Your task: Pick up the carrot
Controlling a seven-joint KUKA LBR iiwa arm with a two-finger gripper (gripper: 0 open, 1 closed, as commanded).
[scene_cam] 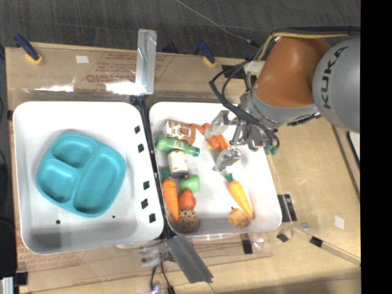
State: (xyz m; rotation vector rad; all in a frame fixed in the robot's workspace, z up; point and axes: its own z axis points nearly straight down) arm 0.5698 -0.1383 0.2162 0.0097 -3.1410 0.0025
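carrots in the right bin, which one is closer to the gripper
The yellow-orange carrot with the green stem end, lying just below the gripper. The other orange carrot lies against the bin's left wall, farther away.

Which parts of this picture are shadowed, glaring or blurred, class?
Camera view: soft shadow fills the left bin's near corner; glare streaks the clear tape above it; the gripper over the right bin looks slightly blurred; the carrot is sharp.

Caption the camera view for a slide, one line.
Gripper hovers over the right bin of toy food, just above a carrot; teal tray sits in the left bin.
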